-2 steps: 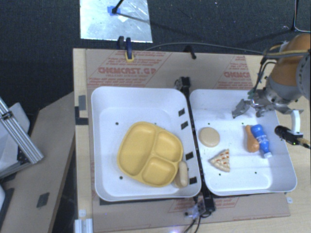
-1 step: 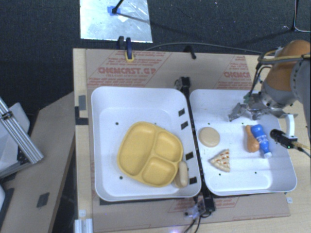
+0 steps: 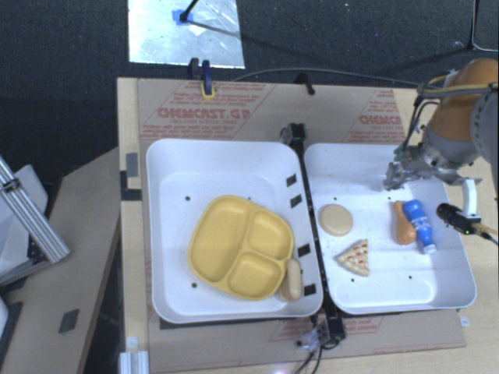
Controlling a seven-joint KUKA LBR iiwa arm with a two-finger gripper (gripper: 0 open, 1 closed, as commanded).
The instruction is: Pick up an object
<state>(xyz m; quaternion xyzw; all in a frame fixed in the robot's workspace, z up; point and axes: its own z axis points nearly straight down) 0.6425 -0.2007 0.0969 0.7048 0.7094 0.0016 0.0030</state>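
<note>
Camera view has the fingers (image 3: pixel 395 176) down low over the back of the right-hand white bin (image 3: pixel 456 283), dark and small against it; I cannot tell how far apart they stand, and nothing visibly sits between them. Nearest lie a blue plastic bottle (image 3: pixel 419 224) touching an orange toy carrot-like piece (image 3: pixel 403 223). Further left rest a round tan cookie (image 3: pixel 337 219) and a toy pizza slice (image 3: pixel 355 256). Across the divide, a yellow sectioned plate (image 3: pixel 241 246) fills the left bin. By my reckoning nothing is lifted yet; the whole pick remains.

A blue bottle (image 3: pixel 419 225) lies flat beside an orange drumstick (image 3: pixel 403 224), touching it.
</note>
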